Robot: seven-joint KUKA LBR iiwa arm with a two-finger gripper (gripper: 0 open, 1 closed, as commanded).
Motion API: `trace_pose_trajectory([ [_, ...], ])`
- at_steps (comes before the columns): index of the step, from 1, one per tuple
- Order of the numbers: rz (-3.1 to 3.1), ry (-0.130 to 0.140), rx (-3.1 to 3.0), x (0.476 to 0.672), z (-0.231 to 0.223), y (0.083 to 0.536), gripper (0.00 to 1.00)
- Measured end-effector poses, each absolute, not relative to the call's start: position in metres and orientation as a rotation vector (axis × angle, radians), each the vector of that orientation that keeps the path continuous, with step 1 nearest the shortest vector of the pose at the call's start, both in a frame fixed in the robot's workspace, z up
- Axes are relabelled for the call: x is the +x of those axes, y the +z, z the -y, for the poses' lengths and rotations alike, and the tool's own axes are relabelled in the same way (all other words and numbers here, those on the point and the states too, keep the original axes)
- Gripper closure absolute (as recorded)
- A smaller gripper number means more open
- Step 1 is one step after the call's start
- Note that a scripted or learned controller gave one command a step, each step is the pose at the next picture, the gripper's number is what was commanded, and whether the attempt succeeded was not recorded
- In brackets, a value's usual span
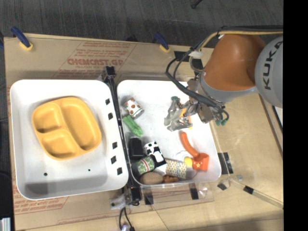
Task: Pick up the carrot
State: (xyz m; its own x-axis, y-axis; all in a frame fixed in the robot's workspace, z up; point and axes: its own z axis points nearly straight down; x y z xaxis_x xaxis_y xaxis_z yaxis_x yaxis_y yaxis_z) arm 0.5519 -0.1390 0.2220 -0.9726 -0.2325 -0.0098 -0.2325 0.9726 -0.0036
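Carrot (188, 144): It is orange and long. It lies flat on the floor of the right bin (159, 93), tilted, with one end up toward 11 o'clock and the other end down toward 5 o'clock. Nothing holds it.

Gripper (176, 115): It hangs over the right bin, near the middle. Its silver fingers point down toward 7 o'clock. There is a small gap between them and nothing in that gap.

Carrot and gripper: The carrot sits just beside the gripper, at about 5 o'clock from it. They look apart, not touching.

Arm (233, 64): It is grey with a big orange part. It comes in from 3 o'clock and covers the top right corner of the right bin.

Red block (201, 162): It is at the lower end of the carrot, touching it or very close. I cannot tell which.

Other toys in the right bin: A small can (133, 108) lies at 9 o'clock from the gripper. A green thing (132, 126) lies just below the can. A black and white toy (154, 151) lies at 7 o'clock from the gripper. More small things are piled along the bottom wall at 6 o'clock.

Left bin (24, 177): It sits beside the right bin, at 9 o'clock. A yellow tray (66, 126) with three parts lies in it.

Bench (57, 52): It is brown board under both bins.
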Motion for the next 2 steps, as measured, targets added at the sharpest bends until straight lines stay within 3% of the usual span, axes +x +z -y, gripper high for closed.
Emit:
trace_pose_trajectory([
  [1, -3.118, -0.007, -0.331, 0.618, 0.191, 0.255, 1.00],
  [2, -3.142, 0.003, 0.043, 0.596, 0.093, 0.208, 1.00],
])
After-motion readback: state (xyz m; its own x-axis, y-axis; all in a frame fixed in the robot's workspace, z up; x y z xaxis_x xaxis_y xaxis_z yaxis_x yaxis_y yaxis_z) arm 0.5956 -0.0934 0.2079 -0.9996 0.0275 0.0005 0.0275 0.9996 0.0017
